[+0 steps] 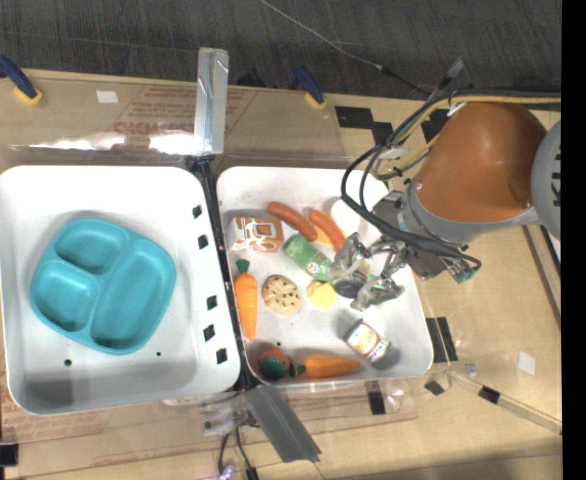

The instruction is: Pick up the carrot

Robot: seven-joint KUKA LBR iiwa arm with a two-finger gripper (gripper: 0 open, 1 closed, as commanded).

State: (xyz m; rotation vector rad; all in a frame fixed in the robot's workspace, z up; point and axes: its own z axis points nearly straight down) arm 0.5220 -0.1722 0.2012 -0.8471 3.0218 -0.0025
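Two carrots lie in the right bin (413, 318). One carrot (245, 306) lies lengthwise along the bin's left wall, green top pointing to the far side. The other carrot (329, 366) lies along the near wall, with its leafy end (273, 366) to the left. My gripper (361, 275) hangs low over the middle right of this bin, beside a yellow piece (321, 293). It is open, with no object between its fingers. It is well to the right of the first carrot and above the second in the view.
The right bin also holds two sausages (291, 218), a green can (306, 253), a cookie (281, 293), a small carton (256, 234) and a little tin (366, 340). The left bin (13, 368) holds a teal divided plate (103, 283). Cables (373, 163) loop from the arm over the right bin's far corner.
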